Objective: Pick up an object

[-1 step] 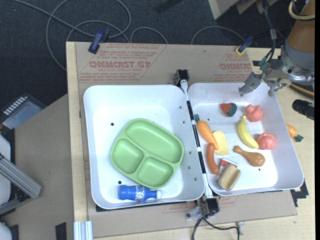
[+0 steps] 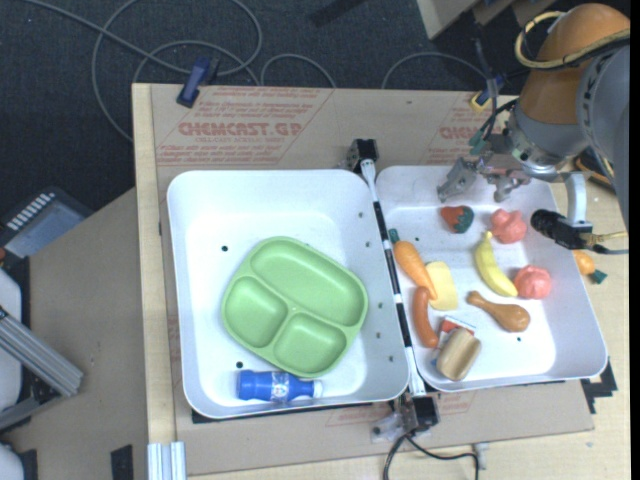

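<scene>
My gripper [image 2: 478, 188] hangs open over the far end of the right bin [image 2: 575, 353], nothing between its fingers. Just below it lies a small red and green strawberry [image 2: 458, 218], with a pink fruit [image 2: 508, 226] to its right. Further toward the front are a banana [image 2: 493, 264], a second pink fruit [image 2: 533, 282] and a brown drumstick [image 2: 500, 311]. Along the bin's left side lie a carrot [image 2: 411, 263], a yellow block [image 2: 441, 285], a red sausage [image 2: 424, 318] and a bread roll [image 2: 457, 353].
The left bin [image 2: 200, 218] holds a green divided plate [image 2: 292, 305] and a blue bottle [image 2: 278, 386] on its side near the front wall. A black clamp bar [image 2: 385, 248] runs between the bins. The grey arm [image 2: 590, 78] with its cables fills the upper right.
</scene>
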`<state>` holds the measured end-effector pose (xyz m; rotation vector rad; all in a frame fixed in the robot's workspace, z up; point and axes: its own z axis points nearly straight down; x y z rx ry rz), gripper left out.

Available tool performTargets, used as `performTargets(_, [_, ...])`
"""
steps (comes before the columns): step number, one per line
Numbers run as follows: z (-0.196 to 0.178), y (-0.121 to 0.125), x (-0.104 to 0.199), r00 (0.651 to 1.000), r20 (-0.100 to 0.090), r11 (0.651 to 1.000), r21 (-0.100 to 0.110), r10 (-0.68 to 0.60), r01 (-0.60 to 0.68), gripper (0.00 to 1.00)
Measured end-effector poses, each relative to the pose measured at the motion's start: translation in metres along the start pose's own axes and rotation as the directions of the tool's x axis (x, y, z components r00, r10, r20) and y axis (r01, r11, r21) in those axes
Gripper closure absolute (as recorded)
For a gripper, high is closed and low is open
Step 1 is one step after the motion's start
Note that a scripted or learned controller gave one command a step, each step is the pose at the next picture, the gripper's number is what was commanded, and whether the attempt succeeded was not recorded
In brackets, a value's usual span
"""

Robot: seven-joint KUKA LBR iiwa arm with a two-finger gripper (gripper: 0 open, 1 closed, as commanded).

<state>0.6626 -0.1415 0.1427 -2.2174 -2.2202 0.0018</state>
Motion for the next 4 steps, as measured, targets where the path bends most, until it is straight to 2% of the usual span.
performTargets(1, [0.059,-0.021,0.024,1.0,0.001,1.0,-0.001,0.0,0.0,0.0])
performTargets(2, [0.058,0.005,0.02,1.0,0.003,1.0,-0.006,0.0,0.0,0.0])
performTargets(3, [0.047,0.005,0.021,1.0,0.004,1.0,-0.009,-0.001,0.001,1.0])
performTargets(4, [-0.043,-0.049,0.086,1.0,0.001,1.0,-0.005,0.0,0.0,1.0])
